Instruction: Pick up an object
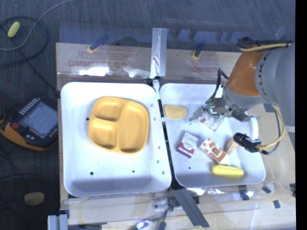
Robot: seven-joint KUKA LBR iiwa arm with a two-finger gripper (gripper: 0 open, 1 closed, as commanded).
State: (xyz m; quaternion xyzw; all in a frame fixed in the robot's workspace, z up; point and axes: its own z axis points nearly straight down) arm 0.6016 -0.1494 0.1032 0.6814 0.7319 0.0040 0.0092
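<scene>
My gripper (207,111) hangs low over the upper middle of the right bin (259,176), under the arm's orange band (243,78). Directly below it lies a crumpled red-and-white wrapper (212,122), which it seems to touch. A pale yellow oval piece (175,111) sits to the gripper's left by the bin's inner wall. Nearer the front lie a small red-and-white packet (188,143), an orange-and-white carton (213,150) and a yellow banana-shaped toy (228,171). I see nothing lifted off the bin floor.
The left bin (72,176) holds a yellow divided plate (118,123). A black part with a yellow cable (244,141) hangs from the arm over the right bin's right side. A handheld pendant (33,122) lies on the floor at left.
</scene>
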